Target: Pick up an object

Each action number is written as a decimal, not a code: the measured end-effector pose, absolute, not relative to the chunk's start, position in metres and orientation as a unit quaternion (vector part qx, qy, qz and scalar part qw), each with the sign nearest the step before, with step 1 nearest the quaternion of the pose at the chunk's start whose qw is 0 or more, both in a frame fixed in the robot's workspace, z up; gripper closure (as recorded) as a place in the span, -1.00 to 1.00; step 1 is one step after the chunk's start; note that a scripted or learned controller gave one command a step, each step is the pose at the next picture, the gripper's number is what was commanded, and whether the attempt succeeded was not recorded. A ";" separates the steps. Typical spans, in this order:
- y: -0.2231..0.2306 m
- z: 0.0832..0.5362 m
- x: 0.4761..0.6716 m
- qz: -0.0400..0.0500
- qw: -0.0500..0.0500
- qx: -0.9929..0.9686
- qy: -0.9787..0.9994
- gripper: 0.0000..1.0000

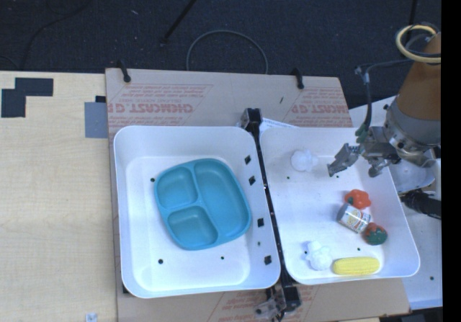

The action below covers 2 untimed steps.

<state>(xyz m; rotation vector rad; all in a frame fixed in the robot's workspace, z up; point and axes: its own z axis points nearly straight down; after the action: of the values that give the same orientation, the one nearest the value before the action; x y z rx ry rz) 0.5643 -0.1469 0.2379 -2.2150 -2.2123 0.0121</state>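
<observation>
Several candidates waiting in the right bin [403, 191], all measured from the small can [353, 219] near that bin's middle-right: orange-red toy [358, 199] touching its upper edge, green-and-red toy [374, 234] just beside its lower right, yellow corn cob [355, 266] further toward the front wall, white lump [316, 256] down and to the left, another white piece [302, 161] well up and to the left. Gripper [344, 163] hanging above and slightly left of the can, over bare floor, fingers spread apart, nothing between them. Teal divided plate [202, 202] far left of the can, in the other bin [137, 169]. Risks, judged from here: dropping straight down and closing on nothing; aiming for the can and knocking the toy leaning on it, or pinching both at once; a round can rolling out of the pinch.
</observation>
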 end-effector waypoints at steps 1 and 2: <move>-0.147 0.243 0.566 0.001 0.001 -0.707 -0.707 -1.00; -0.148 0.200 0.565 0.002 0.003 -0.707 -0.707 -1.00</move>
<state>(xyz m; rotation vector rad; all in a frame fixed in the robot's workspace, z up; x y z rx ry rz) 0.5650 -0.1479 0.1997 -2.2173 -2.2166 0.0067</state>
